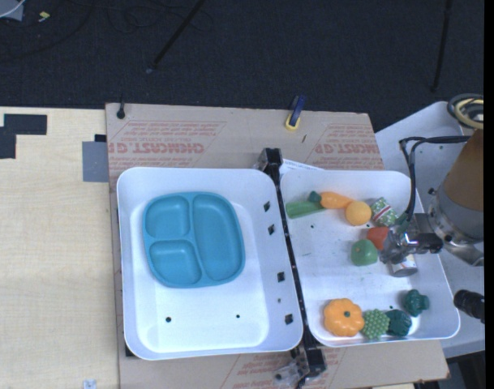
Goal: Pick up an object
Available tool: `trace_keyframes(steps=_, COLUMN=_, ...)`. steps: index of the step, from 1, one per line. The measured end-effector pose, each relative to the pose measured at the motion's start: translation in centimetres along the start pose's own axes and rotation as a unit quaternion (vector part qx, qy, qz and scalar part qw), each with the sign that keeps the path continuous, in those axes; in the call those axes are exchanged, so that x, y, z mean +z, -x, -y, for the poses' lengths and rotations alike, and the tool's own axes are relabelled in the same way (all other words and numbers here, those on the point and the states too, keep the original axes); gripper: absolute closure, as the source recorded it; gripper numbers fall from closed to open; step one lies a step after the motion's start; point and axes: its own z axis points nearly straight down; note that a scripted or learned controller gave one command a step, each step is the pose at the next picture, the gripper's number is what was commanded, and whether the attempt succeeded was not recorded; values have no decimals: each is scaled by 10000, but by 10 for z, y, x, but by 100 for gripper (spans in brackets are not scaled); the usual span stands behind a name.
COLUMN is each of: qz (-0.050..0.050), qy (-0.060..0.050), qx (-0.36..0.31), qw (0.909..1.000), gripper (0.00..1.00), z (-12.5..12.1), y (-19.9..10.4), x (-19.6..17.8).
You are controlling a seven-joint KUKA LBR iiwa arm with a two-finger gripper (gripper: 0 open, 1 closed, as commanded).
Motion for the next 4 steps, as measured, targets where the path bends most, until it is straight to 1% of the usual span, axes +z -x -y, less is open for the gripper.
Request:
trace_keyframes(steps=1, qz=-15, qy=-27, qx=-14, qw=10000, gripper=100, z=1, y=-46, x=5)
trace_keyframes(steps=2, qz=-17, qy=-32, qx=-18, qw=10000, gripper=100, z=23, y=-93, x=-3)
trace_keyframes(steps=3, qz=-6, qy=-25, qx=-4, qw=10000, gripper=100, z=15, y=-100, x=-7)
trace_keyframes(steps=4, qz=-5, qy=-34, qx=-2, qw=10000, gripper=100, z=15, y=-102, x=-4)
